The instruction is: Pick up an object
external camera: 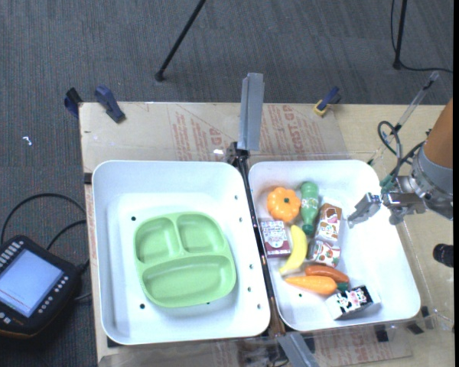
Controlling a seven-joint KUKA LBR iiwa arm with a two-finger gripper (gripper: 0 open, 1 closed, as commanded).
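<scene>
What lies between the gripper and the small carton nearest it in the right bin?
In the camera view, bare white bin floor separates the gripper from the small carton; no object sits in that stretch.

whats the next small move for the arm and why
Probably shift the tool left, toward the toys: it sits over bare floor of the right bin, and the nearest toy, a carton, lies just to its left, beside the green bottle.

Tabletop [306, 132] — brown board, red print. Two white bins directly on it, side by side: right bin [390, 270] under the claw [376, 207], left bin [111, 243] well beyond it — touching at the middle.
</scene>
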